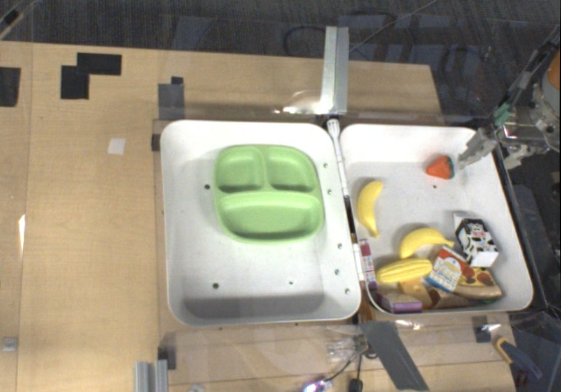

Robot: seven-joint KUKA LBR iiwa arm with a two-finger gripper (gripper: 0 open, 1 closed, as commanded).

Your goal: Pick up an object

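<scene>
Two bins: a left bin (175,232) and a right bin (394,145) sit side by side on the bench, their inner walls touching along the middle.
Left bin: it carries a green divided plate (266,191), lying flat near its middle, well apart from every loose object.
Right bin, far side: a small red strawberry-like toy (441,167) lies alone close to the far right corner, with bare floor on all sides, so it is the easiest piece to reach from above.
Right bin, left edge: a yellow banana (371,205) lies by itself near the dividing wall.
Right bin, near edge: a second yellow fruit (423,241), a yellow corn-like piece (404,272), a printed snack packet (456,274) and a small black-and-white carton (476,242) crowd together, touching and overlapping, which would make a clean pinch harder there.
Gripper: the gripper (480,146) comes in over the far right corner of the right bin, slanting down toward the red toy and just beside it.
Pincer state: it cannot be told whether the pincer is spread or pressed together; nothing is seen held.
Task object: probably the red toy, judging by the approach; it rests on the bin floor, not lifted.
Risk: the bin wall stands close behind, leaving little room on that side.
</scene>
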